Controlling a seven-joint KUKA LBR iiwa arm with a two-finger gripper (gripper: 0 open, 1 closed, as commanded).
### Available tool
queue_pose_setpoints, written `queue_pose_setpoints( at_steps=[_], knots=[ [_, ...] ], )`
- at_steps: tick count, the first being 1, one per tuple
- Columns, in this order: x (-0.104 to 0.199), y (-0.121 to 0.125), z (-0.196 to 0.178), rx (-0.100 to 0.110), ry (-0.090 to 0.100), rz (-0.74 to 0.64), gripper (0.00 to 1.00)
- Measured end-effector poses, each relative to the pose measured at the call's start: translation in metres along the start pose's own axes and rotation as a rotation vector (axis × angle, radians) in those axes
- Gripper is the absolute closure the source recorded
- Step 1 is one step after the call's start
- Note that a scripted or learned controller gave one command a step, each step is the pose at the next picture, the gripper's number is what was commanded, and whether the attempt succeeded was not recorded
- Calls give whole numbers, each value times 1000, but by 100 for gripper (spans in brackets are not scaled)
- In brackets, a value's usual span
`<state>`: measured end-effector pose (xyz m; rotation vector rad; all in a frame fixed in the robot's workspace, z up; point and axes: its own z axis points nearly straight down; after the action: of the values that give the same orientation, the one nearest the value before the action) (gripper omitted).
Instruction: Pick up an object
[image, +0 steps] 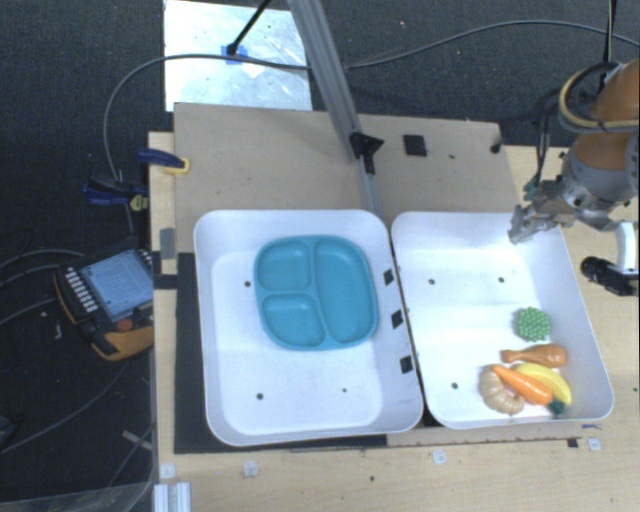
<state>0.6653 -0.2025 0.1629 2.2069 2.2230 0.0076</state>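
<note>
The worktop (300, 150) carries two shallow white bins side by side; the left bin (225, 400) holds a blue divided plate (316, 291) with three compartments, lying flat near the bin's upper middle; the right bin (450, 330) holds a small cluster of toy foods in its lower right corner, well apart from the plate; the green bumpy ball (533, 323) sits uppermost in that cluster; just below it lies a brown drumstick (538, 355), pointing left; below that an orange carrot (522, 385) lies at a slant across a tan lumpy piece (497, 395), with a yellow banana (548, 380) touching the carrot on its right side; these pieces are crowded together and rest against the bin's right wall; the grey arm (600, 150) with its orange band reaches in from the right, above the upper right corner of the right bin; the gripper (524, 226) hangs over that bin's upper right rim, well apart from the toy foods and with nothing visible between the jaws; whether the jaws are apart or together I cannot tell, as they are too small and blurred here; a grey pole (330, 75) runs at a slant across the top of the worktop to a black clamp (366, 147); a handheld controller (108, 300) lies on the dark floor to the left, with cables trailing around it.
</note>
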Motion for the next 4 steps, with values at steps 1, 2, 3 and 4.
queue_pose_setpoints(
  at_steps=[1, 2, 3, 4],
  knots=[
    [0, 3, -56, 0, 0, -1, 100],
    [59, -15, -53, 8, 5, -3, 100],
    [111, -18, -51, 9, 5, -3, 100],
    [161, -33, -64, 9, 5, -3, 100]
  ],
)
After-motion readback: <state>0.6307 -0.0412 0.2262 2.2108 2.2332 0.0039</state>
